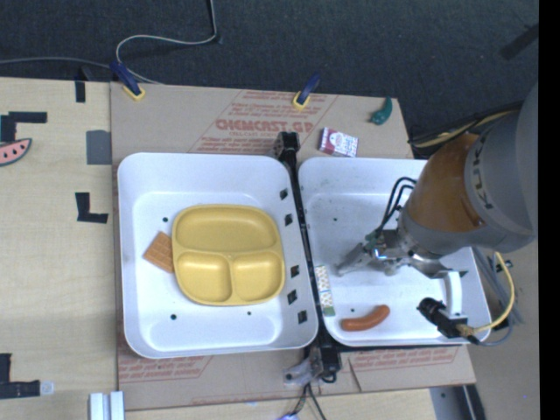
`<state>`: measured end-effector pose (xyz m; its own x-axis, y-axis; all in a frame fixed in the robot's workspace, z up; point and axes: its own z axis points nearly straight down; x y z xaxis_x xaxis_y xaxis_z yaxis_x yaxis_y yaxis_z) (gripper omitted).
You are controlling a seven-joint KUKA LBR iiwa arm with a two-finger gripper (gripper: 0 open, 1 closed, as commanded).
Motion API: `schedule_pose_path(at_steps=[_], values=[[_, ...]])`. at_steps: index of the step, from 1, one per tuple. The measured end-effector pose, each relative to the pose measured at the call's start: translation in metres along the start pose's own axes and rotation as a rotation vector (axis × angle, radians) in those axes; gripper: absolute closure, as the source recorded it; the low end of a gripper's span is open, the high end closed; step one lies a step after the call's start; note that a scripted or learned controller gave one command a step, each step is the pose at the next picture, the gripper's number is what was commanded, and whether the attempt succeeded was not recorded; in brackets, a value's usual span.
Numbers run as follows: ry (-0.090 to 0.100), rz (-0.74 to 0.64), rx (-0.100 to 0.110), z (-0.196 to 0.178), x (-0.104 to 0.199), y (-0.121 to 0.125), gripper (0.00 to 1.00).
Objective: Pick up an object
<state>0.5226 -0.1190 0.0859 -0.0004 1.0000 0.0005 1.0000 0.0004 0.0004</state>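
Cardboard sheeting (254,125) printed with red lettering covers the bench, pinned at its far edge by two yellow-and-blue clamps (306,93), with pale wood (52,261) to the left and dark floor (306,24) beyond, where a thin cable (166,38) trails. Two white bins sit side by side on it. The left bin (144,234) holds a large yellow divided plate (229,254) with a small brown wafer-like piece (159,252) tucked against its left edge. The right bin (350,195) holds a reddish-orange sausage (365,319), short and slightly curved, lying near the front wall. The grey arm (477,195) reaches over this bin, its gripper (374,254) low near the bin's middle, well apart from the sausage; whether the jaws are parted or closed cannot be told, and nothing shows between them
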Motion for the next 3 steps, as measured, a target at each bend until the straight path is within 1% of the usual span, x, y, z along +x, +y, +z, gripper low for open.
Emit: schedule_pose_path(at_steps=[1,2,3], values=[[-0.003,0.001,-0.003,-0.0098,-0.0009,0.0007,1.00],[-0.002,0.001,-0.003,-0.0097,-0.0009,0.0006,0.00],[-0.001,0.000,-0.002,-0.0188,-0.0001,0.0005,1.00]])
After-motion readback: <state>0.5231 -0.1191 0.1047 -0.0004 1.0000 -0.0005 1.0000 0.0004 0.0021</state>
